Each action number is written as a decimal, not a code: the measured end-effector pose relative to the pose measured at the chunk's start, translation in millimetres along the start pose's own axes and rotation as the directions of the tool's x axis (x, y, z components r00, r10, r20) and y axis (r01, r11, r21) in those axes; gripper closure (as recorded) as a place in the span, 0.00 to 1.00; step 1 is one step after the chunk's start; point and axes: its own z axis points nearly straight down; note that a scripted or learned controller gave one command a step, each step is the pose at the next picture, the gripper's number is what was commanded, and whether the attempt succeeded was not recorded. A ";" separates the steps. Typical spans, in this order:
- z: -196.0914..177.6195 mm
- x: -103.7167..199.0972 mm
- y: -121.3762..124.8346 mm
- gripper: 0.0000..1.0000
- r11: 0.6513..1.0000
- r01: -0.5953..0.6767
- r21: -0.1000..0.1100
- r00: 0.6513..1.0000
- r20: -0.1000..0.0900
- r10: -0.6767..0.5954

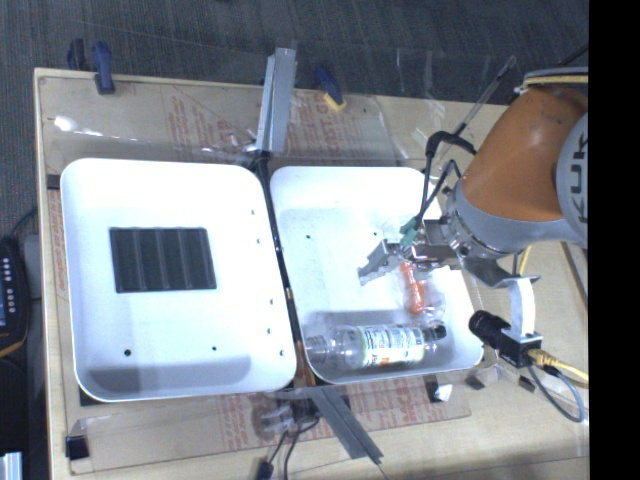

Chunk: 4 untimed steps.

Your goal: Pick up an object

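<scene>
a grey kuka arm (pixel 520 168) with an orange band reaches in from the right over the right-hand bin (pixel 330 198) of two shallow white bins set side by side on a bench (pixel 150 118); its gripper (pixel 392 260) hangs low over the middle of that bin, toward its right side, and how far the gripper is open cannot be told from this angle, nor whether it has hold of anything; a small orange object (pixel 414 290) lies just below and to the right of the gripper, close by the bin's right wall, and contact between the two cannot be made out; a clear plastic bottle (pixel 375 345) with a dark cap lies on its side along the near wall of the same bin, its cap end pointing right, just below the orange object; the left-hand bin (pixel 90 348) carries a dark ribbed rectangular panel (pixel 162 259) lying flat on its floor, left of centre and well apart from the arm; a metal bar (pixel 276 98) stands at the far edge between the two bins; two blue clamps (pixel 102 67) grip the bench's far left edge, and a third (pixel 330 86) sits near the bar; yellow-tipped cables (pixel 555 368) trail off the bench at the lower right.
</scene>
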 end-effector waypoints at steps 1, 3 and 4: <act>44.1 -61.4 39.4 0.00 0.997 -0.071 0.000 0.997 0.001 0.071; 83.7 -73.4 85.4 0.00 0.992 0.123 -0.004 0.992 0.003 -0.123; 81.5 -73.0 83.4 0.00 0.977 0.213 -0.001 0.977 0.001 -0.213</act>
